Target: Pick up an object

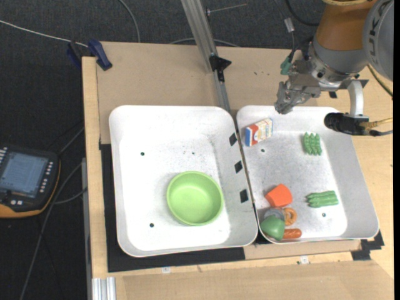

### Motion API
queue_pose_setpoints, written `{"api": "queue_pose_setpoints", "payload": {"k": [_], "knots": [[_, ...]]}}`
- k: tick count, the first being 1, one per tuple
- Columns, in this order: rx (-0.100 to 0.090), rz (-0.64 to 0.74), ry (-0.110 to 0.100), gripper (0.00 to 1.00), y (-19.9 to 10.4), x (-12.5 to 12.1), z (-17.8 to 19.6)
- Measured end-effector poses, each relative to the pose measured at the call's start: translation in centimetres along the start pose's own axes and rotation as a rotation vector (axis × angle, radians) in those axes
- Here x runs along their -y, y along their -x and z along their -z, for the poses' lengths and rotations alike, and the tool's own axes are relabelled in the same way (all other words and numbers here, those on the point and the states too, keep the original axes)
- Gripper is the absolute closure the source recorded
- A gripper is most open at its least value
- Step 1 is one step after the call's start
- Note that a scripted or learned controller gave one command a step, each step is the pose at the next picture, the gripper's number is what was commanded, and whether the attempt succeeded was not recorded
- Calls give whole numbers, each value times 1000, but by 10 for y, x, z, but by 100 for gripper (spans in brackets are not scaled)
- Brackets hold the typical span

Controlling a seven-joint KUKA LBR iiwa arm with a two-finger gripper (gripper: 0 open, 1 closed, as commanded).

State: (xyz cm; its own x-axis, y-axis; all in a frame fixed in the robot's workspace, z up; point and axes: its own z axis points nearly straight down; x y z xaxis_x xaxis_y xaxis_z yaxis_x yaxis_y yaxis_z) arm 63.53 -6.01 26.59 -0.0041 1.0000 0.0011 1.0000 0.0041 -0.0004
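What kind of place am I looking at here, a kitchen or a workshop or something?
Most likely a robotics lab: a grey and orange arm with a claw hangs over two white bins of toy items on a plywood bench, with a handheld control pad beside it.

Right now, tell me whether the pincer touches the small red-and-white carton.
Apart. The camera view shows the pincer hanging above the right bin's far edge, with bare white bin floor between it and the red-and-white carton.
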Motion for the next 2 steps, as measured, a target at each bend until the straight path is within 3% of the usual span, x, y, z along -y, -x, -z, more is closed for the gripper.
{"api": "queue_pose_setpoints", "payload": {"k": [1,2], "knots": [[0,0,1,100,-53,-12,-3],[0,0,0,100,-104,-8,-19]]}}
